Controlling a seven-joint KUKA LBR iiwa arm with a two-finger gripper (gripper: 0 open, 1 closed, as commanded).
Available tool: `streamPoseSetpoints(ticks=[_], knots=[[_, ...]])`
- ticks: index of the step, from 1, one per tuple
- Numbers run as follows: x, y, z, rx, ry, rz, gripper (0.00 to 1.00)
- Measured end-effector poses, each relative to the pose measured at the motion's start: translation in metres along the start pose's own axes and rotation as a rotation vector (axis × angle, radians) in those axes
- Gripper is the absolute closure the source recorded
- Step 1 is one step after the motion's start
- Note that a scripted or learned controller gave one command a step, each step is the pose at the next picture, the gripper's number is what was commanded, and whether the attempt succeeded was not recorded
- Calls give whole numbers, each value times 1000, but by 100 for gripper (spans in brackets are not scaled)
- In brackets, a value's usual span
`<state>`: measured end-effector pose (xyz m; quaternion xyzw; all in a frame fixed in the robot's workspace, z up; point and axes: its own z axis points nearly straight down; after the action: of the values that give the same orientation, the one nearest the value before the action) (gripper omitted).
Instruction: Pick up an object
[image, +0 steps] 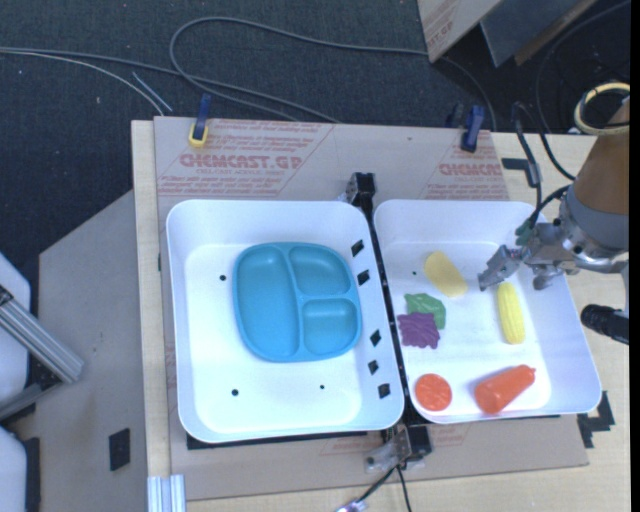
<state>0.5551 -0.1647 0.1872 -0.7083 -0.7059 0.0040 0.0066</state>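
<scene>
The right bin (560, 340) holds several toy foods: a pale yellow piece (445, 273), a green leafy piece (424, 303), a purple piece (419, 329), a yellow corn cob (511, 312), an orange round piece (433, 392) and an orange-red carrot-like piece (504, 388). My gripper (518, 275) hangs over the bin's upper right part, just above the top end of the corn cob. Its fingers are spread open, one finger (493, 271) pointing toward the pale yellow piece, and nothing sits between them.
The left bin (200, 380) carries a blue divided plate (297, 300). A black divider with clips (372, 300) runs between the bins. Cables trail at the bench's right rear, and clamps hold the board's back edge.
</scene>
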Motion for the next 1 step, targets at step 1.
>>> streamPoseSetpoints(ticks=[1], knots=[[0, 3, -8, -14, -3, -4, 0]])
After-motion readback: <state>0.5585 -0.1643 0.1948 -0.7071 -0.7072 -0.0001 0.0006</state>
